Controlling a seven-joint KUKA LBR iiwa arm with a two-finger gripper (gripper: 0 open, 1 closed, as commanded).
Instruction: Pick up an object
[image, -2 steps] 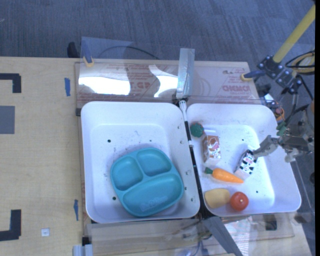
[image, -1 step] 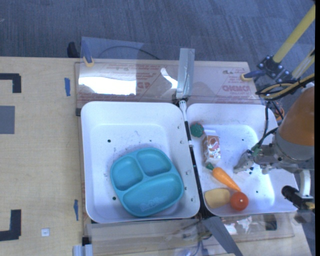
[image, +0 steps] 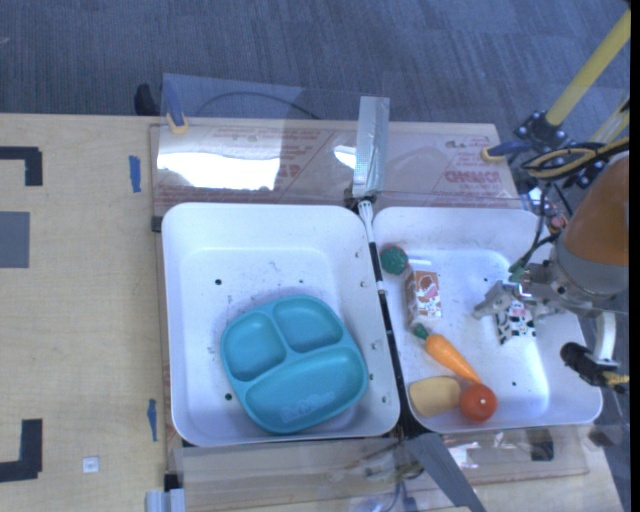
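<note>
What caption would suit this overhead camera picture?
Robot gripper over the right bin, near a carrot and tomato; a blue divided plate fills the left bin.

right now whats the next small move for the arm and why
Probably a short shift of the tool toward the carrot, then down. The tool sits over bare floor of the right bin, with a small black-and-white object at it, and I can't tell that anything is gripped. The carrot lies apart from the snack pack, nearest and easiest to reach.
</note>
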